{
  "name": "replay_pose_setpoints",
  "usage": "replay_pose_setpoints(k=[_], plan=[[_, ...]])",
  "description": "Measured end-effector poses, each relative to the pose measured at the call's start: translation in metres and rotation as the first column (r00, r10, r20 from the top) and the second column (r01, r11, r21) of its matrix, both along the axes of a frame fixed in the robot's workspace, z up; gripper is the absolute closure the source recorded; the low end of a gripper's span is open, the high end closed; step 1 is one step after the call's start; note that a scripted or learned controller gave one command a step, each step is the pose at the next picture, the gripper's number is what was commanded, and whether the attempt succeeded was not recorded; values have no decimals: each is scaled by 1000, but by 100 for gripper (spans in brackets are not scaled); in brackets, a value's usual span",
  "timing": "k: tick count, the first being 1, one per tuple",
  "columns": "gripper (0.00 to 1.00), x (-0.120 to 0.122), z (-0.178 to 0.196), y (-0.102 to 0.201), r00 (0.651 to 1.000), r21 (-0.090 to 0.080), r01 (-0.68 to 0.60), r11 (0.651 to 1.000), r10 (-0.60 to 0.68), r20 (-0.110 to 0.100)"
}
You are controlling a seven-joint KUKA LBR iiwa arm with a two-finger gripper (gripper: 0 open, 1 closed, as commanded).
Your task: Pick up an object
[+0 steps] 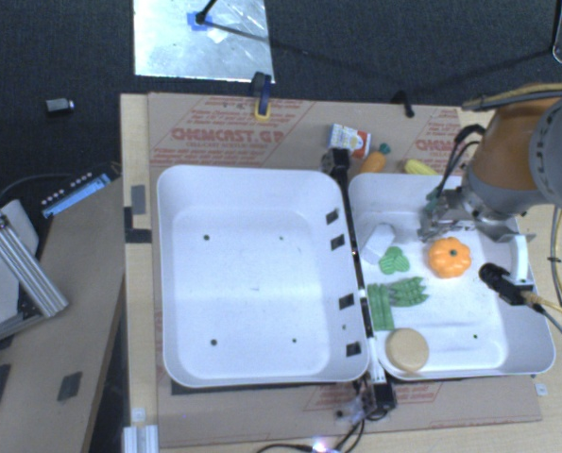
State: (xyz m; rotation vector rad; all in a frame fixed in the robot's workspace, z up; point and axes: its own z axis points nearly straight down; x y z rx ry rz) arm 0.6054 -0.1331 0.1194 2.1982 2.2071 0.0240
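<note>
In the right bin (526, 347) lie an orange toy pumpkin (449, 257), a small green leafy piece (393, 261), a flat green bundle like beans (400, 294), a white block (380, 237) and a tan round disc (407, 348). My gripper (437, 223) hangs low over the right bin's far half, just up and left of the pumpkin and close to it. I see nothing held in it. The arm's orange band (507, 149) rises behind it on the right.
The left bin (252, 281) sits beside the right one, their walls meeting at a row of black clips (349, 300). Beyond the far rim, a small orange piece (373, 161), a yellow piece (417, 168) and a white-and-red item (347, 138) lie on the cardboard.
</note>
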Motion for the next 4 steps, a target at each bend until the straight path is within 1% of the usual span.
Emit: replay_pose_setpoints(k=[1,2,3,4], plan=[[100,44,-16,-19,1000,6,0,1000,0,-25],[100,-20,-35,41,1000,9,-2,1000,2,-30],[100,48,73,189,1000,15,-16,1000,16,-11],[100,63,42,276,1000,13,-8,1000,9,-29]])
